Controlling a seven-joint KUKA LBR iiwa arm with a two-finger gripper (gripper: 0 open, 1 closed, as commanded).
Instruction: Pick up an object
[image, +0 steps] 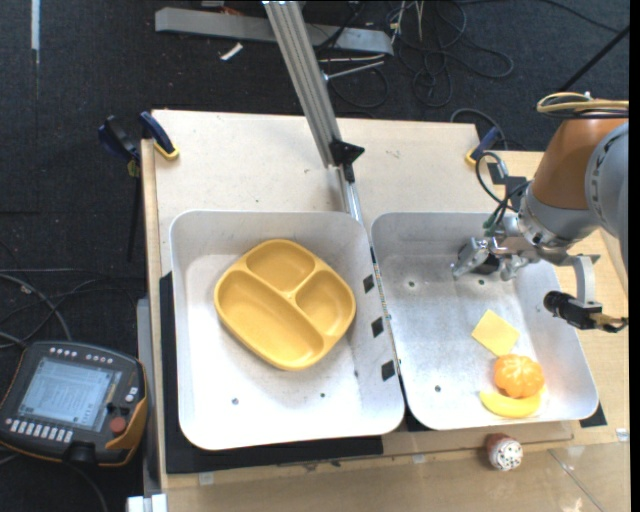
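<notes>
off the bench to the near left lies a teach pendant (70, 405), parked on the floor out of the arm's reach. the left bin (195, 250) holds a yellow divided plate (286, 302), sitting flat near its middle; it is broad and shallow, so probably a poor thing for two fingers to close on. a slanted metal post (315, 95) rises from the far edge where the two bins meet.

in the right bin (420, 250) the gripper (478, 262) hangs low over the far part of the floor, reached in from the right, with bare white surface under it and nothing between its fingers; whether the jaws stand open or closed cannot be told at this size. the likely pickings sit well apart from it, in the near right corner: a pale yellow block (495, 332), an orange (518, 376) just nearer, and a banana (510, 405) touching the orange against the near wall. that crowding into the corner would likely make a clean grasp awkward. a small speckled ball (505, 453) rests outside the bin on the bench edge.
</notes>
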